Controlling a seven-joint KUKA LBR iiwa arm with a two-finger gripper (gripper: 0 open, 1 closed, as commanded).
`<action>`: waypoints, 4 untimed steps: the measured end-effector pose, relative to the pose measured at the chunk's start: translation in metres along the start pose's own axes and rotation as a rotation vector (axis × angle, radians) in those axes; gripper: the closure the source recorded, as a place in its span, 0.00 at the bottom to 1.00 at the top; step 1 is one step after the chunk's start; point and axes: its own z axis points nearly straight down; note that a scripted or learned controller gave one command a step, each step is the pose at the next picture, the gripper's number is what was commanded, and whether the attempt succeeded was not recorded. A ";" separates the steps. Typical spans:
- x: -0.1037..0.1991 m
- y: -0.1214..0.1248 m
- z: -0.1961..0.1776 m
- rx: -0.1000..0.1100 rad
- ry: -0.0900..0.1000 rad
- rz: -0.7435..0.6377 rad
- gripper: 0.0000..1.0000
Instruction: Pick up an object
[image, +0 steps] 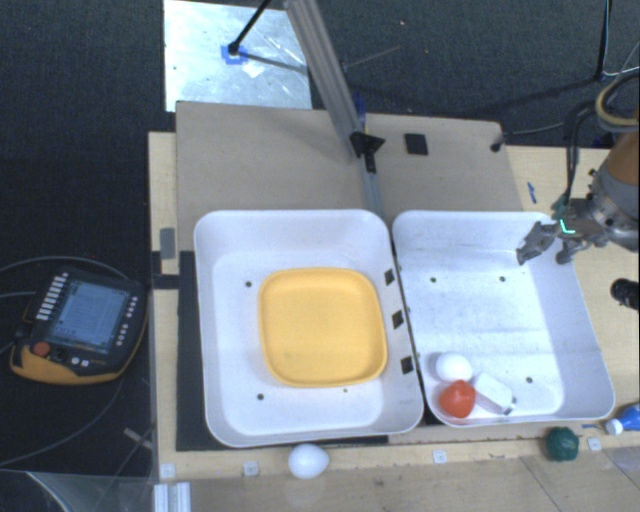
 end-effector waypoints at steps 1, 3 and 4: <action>0.000 0.000 0.000 0.000 0.000 0.000 0.00; 0.002 -0.010 0.100 0.002 0.001 0.000 0.00; 0.002 -0.009 0.087 -0.002 -0.001 -0.001 1.00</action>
